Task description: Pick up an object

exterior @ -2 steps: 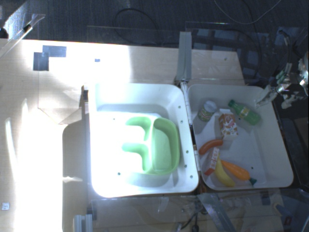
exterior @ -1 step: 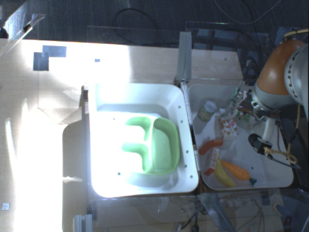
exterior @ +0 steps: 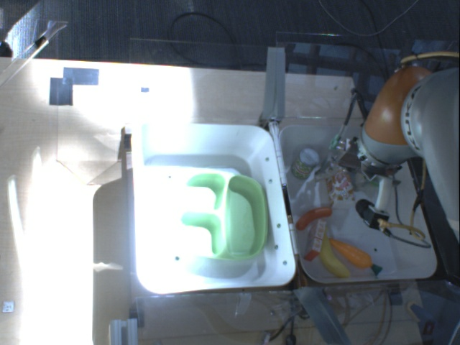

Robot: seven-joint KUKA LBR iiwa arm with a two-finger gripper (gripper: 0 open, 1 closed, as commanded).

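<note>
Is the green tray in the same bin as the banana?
No, the green tray lies in the left bin, while the banana lies in the right bin.

A grey KUKA arm [exterior: 424,113] with an orange band reaches into the right-hand white bin [exterior: 424,264], its gripper [exterior: 343,165] low over clutter at the bin's 11 o'clock. A carrot [exterior: 351,253], a banana [exterior: 332,259] and a red sausage-shaped toy [exterior: 314,217] lie toward 7 o'clock. The brightly lit left bin [exterior: 208,139] holds a green divided tray [exterior: 233,214] at its 4 o'clock
</note>
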